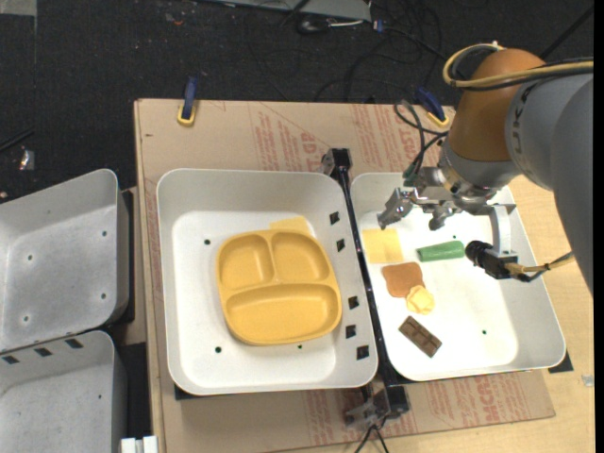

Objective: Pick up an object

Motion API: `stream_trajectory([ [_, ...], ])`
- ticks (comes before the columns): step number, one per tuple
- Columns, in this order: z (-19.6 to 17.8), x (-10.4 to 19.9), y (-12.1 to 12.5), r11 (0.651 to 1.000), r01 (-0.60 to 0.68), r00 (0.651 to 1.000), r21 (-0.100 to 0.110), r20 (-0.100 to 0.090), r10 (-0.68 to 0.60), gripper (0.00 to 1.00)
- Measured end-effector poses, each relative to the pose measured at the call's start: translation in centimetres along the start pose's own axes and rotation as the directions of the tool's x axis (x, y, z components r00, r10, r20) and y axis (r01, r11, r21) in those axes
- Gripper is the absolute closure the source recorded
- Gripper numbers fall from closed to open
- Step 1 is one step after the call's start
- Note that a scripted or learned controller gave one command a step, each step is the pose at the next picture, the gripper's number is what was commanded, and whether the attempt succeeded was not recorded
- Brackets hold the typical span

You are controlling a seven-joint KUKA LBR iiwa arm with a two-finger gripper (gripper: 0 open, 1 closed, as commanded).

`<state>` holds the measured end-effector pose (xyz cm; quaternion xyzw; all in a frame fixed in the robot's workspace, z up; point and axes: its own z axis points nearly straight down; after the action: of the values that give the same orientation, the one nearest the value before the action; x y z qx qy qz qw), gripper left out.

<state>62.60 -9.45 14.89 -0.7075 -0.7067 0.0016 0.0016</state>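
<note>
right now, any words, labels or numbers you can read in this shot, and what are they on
Red print on the brown board under the bins: upside down and faint; I cannot read it with confidence.
Red print along the board's front edge: also too faint and partly covered to read.
Yellow tray, green block, brown bar: no text seen.
Gripper: no legible label.

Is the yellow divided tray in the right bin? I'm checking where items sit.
No, the yellow divided tray lies in the left bin.
</note>
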Motion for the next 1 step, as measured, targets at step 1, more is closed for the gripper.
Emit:
stream_trajectory([
  [1,5.37,0.06,-0.12,1.0,0.0,1.0,0.001,0.0,0.0,0.0],
])
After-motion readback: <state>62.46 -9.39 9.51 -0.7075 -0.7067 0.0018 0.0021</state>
